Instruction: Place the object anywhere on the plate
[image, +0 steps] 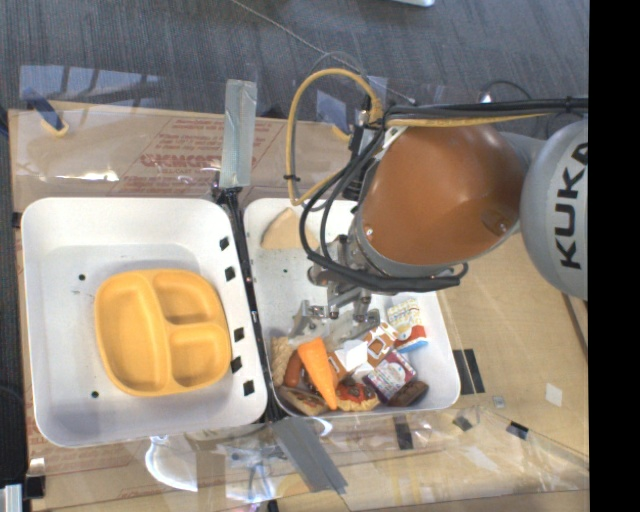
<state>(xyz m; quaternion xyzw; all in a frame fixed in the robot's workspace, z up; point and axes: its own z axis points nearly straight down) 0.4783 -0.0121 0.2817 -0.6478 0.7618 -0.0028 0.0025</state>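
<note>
Crowded as the right bin's (262, 300) toy food is, the pincer (330, 312), grip state unreadable, could snag a neighbour instead of the carrot (318, 368).

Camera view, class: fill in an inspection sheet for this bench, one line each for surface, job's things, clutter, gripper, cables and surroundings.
Surface: two white bins, left bin and right bin, on a cardboard-covered bench.
Job's things: yellow divided plate in left bin; toy food pile in right bin, including an orange carrot.
Clutter: grey tape strips.
Gripper: gripper low over the pile, nothing visibly held.
Cables: black and yellow hoses looping at the wrist.
Surroundings: dark carpet.
</note>
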